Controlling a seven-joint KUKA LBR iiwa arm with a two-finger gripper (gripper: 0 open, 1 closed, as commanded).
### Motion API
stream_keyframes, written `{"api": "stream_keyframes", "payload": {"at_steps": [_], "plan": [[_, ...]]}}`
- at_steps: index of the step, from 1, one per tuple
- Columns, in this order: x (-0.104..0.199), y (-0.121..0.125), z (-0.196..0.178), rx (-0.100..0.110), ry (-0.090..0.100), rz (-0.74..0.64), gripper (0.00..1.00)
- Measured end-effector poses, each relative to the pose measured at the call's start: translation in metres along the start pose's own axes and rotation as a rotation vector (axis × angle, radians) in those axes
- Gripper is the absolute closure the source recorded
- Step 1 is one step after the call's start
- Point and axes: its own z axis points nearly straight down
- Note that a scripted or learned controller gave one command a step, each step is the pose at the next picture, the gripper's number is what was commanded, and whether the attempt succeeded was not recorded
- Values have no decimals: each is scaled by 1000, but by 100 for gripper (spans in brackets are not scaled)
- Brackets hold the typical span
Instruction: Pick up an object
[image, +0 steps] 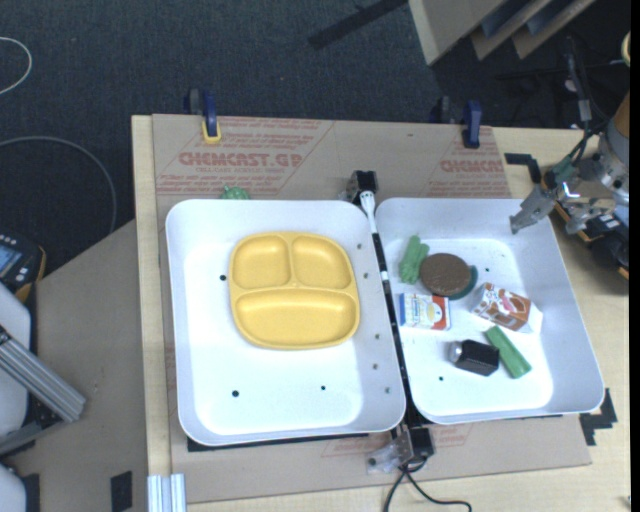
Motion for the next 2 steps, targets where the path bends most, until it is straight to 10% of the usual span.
{"api": "stream_keyframes", "payload": {"at_steps": [1, 2], "plan": [[0, 1, -11, -4, -2, -1, 100], [68, -12, -94, -11, -1, -8, 100]]}}
